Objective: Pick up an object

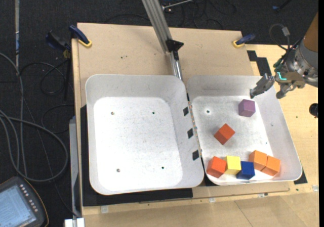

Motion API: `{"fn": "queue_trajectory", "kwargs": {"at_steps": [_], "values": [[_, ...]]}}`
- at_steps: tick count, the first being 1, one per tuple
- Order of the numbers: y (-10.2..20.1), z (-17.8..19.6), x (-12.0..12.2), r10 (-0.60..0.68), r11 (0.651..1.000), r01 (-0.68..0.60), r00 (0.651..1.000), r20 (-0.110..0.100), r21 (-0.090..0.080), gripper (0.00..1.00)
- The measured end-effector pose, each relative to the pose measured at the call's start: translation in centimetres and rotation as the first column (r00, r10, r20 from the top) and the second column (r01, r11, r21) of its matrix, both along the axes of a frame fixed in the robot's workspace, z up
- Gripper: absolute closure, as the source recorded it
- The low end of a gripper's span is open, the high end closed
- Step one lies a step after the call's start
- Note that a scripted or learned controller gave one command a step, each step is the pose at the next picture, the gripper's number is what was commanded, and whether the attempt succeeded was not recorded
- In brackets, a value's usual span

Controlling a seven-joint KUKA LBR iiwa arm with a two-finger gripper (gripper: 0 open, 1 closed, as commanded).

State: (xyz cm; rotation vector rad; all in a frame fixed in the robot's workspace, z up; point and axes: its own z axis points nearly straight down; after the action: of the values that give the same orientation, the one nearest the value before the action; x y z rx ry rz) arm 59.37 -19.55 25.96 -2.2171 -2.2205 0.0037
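1. We see the gripper at the upper right corner of the right bin, hanging over the bin's rim; its jaws stand apart with nothing between them.
2. The purple block lies in the right bin just below and to the left of the gripper, apart from it.
3. A red-orange block sits alone near the middle of the same bin, turned at an angle.
4. Along the bin's near edge we find a row of blocks close together: a red-orange one at the left, a yellow block beside it, a blue block next, then two orange blocks at the right.
5. The left bin lies beside the right one, the two touching along their inner edges.
6. Both bins rest on the desk, which has clamps at its far corners.
7. A slanted metal pole runs down from the top toward the gap between the bins.
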Motion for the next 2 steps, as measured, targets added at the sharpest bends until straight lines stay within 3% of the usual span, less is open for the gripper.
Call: {"fn": "queue_trajectory", "kwargs": {"at_steps": [1, 2], "values": [[0.0, 0.3, 0.1, 0.002, 1.000, -0.002, 1.000, 0.004, -0.002, 0.00], [-0.5, -4.8, -0.8, -0.003, 1.000, 0.003, 1.000, -0.001, 0.000, 0.00]]}}
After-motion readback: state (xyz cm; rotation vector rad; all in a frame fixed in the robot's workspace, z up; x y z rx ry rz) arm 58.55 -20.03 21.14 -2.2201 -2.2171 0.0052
